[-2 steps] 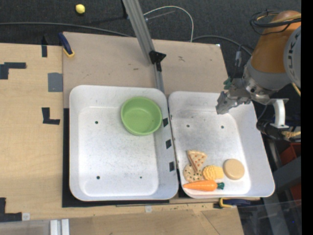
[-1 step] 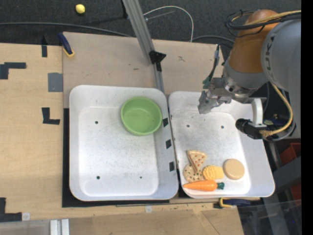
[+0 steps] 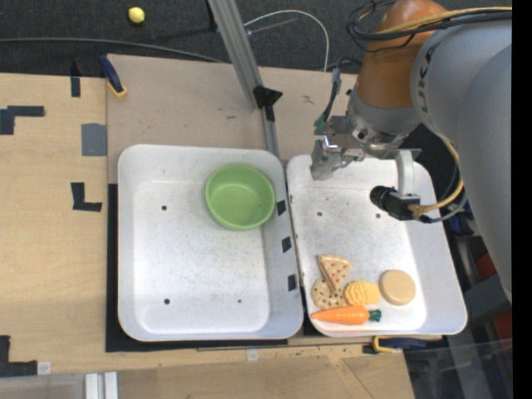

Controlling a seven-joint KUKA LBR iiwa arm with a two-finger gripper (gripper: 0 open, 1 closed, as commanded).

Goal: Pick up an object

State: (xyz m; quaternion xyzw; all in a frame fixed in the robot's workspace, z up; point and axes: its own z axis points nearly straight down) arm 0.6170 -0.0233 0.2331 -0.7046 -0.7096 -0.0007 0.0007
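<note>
A pale wooden desk carries two shallow white bins. The fingers hang over the far edge of the right bin; whether they are spread or pressed together I cannot tell. Nearer in that bin lie a pizza slice, a cracker, a ridged yellow chip, a tan bun and a carrot. The left bin holds a green bowl.

Bins: two. Bowl: one. Toy foods: perhaps five.
</note>
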